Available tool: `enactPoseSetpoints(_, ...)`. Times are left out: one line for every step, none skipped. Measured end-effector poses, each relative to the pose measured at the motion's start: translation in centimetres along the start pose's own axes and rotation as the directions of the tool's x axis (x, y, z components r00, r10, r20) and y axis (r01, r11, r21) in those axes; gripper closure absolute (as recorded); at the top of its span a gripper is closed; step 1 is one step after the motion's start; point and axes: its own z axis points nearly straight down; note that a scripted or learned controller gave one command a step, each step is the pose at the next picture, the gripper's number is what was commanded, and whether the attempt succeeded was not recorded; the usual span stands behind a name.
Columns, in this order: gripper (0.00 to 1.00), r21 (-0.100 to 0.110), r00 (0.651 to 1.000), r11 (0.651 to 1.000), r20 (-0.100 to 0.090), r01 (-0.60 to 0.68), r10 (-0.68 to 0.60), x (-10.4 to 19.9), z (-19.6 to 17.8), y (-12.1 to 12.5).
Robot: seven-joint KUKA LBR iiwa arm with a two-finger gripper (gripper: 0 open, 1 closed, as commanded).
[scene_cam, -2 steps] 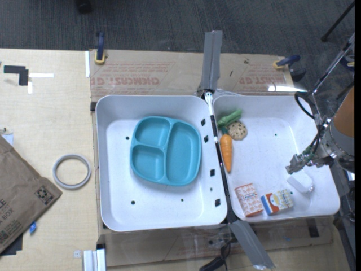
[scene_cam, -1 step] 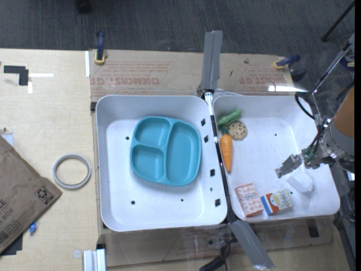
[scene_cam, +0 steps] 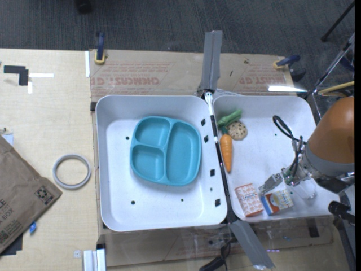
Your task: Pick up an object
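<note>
Grey with an orange band, the arm (scene_cam: 338,137) enters from 3 o'clock and bends down over the right bin (scene_cam: 265,113); you see its wrist lowered toward the bin's 5 o'clock corner. The gripper (scene_cam: 286,180) sits low there, just above the bin floor, with its metal fingers (scene_cam: 273,180) pointing toward 9 o'clock. You cannot tell whether the fingers are open or closed, as cabling and the wrist body clutter them. No object is visibly between them.

Just below the gripper, at about 6 o'clock of it, lies a small blue-and-white carton (scene_cam: 277,201), touching or nearly touching the fingertips. Beside it toward 9 o'clock lies a red-and-white packet (scene_cam: 249,199), flat on the bin floor. At the bin's 10 o'clock side, an orange carrot (scene_cam: 226,151) lies along the dividing wall, with a cookie (scene_cam: 237,131) and a green piece (scene_cam: 229,118) just above it toward 12 o'clock.

The left bin (scene_cam: 113,168) holds a teal divided plate (scene_cam: 166,149), lying flat near its centre. On the table (scene_cam: 39,123) toward 9 o'clock rest a tape ring (scene_cam: 71,170) and a brown cardboard box (scene_cam: 20,199), both well apart from the bins.
</note>
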Motion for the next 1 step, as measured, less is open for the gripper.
enactPoseSetpoints(0.0,-0.001,0.995,0.995,0.001,-0.102,0.102,-0.5,-1.78,0.29)
